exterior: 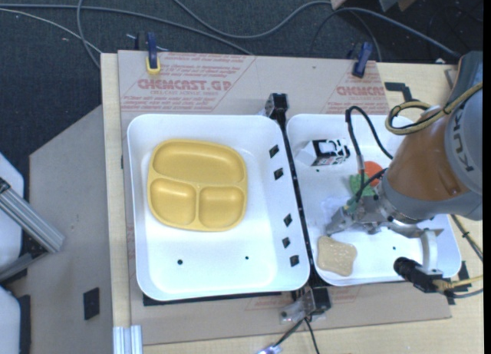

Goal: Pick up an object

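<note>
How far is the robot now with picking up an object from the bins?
Done: the hand has reached into the right bin. In hand: it sits low among the items there, beside the tan sponge-like piece. Left: no object is visibly lifted, so grasp and lift remain. The yellow divided plate lies untouched in the left bin.

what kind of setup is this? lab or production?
Most likely a robotics lab grasping rig: two white bins clamped to a board by blue clamps, loose cables on dark carpet, and a KUKA arm over test objects like a yellow divided tray.
</note>
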`<state>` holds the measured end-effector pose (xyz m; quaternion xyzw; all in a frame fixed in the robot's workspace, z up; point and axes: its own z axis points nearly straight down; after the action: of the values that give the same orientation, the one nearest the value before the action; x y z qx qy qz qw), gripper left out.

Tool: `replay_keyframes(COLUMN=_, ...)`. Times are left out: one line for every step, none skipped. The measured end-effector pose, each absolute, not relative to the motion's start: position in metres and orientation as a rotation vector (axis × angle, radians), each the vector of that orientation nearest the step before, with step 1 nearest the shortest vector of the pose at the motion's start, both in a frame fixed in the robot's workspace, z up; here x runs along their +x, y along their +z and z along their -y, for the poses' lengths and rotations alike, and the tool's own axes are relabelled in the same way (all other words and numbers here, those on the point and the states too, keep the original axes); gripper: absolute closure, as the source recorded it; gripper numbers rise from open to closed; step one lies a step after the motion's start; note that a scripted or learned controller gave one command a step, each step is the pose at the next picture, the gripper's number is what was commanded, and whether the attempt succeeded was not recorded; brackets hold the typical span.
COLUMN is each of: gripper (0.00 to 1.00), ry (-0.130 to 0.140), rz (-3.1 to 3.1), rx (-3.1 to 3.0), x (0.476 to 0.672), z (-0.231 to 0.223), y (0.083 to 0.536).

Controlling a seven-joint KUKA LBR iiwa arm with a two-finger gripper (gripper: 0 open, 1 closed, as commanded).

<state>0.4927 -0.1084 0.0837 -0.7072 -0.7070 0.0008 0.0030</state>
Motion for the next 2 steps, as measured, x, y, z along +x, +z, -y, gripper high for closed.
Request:
replay_keyframes(gripper=1.00, ry=-0.001, rz=2.218, rx=-2.220, x=0.493, z=0.108, y=0.095)
replay_keyframes(gripper=1.00, ry=-0.006, rz=2.227, rx=-2.222, x=0.494, z=0.098, y=0.148)
